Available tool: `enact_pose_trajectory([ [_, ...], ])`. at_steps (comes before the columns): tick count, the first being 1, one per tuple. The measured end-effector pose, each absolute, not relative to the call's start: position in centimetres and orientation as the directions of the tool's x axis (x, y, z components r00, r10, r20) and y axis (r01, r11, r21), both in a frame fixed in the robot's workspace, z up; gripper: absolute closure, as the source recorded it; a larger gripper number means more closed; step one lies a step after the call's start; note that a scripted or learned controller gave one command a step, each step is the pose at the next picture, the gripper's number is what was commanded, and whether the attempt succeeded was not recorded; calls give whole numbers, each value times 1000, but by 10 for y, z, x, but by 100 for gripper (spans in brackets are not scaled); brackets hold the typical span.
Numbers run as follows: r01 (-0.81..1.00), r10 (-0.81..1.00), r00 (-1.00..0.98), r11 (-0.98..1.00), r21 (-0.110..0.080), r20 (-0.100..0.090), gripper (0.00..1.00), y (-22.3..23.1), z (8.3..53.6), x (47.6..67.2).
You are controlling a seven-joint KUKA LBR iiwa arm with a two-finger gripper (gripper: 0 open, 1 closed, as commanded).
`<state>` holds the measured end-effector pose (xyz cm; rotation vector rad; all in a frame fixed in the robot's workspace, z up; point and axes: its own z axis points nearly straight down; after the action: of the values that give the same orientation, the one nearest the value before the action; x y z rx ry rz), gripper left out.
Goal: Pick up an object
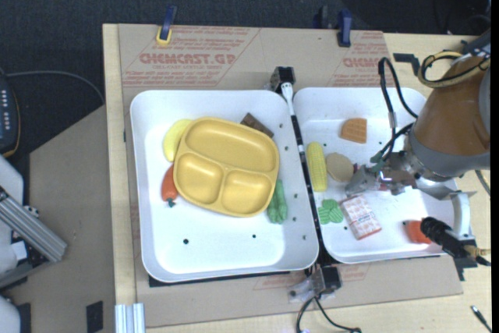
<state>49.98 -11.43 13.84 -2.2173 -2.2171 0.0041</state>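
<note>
My gripper (362,181) hangs low in the right bin (390,247), reaching in from the right under the grey and orange arm. It sits just right of a tan round piece (337,164) and just above a red and white packet (362,216). Close by lie a corn cob (316,165), a green toy (330,211), an orange wedge (355,129) and a red-orange item (415,231). Whether the gripper touches the tan piece is unclear.
The left bin (218,257) holds a yellow divided tray (224,166), with a yellow fruit (173,138), a red vegetable (168,185), a green leafy piece (277,204) and a brown item (255,123) around it. Black cables loop over the arm at the right.
</note>
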Motion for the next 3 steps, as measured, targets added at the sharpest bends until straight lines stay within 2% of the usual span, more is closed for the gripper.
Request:
enact_pose_trajectory([
  [1, 1000, 1000, 2, -2, -2, 1, 0, -114, 86, 500],
  [2, 1000, 1000, 2, -2, 1, 0, 100, -114, 98, 500],
  [3, 1000, 1000, 0, 0, 4, -2, 100, -115, 140, 500],
])
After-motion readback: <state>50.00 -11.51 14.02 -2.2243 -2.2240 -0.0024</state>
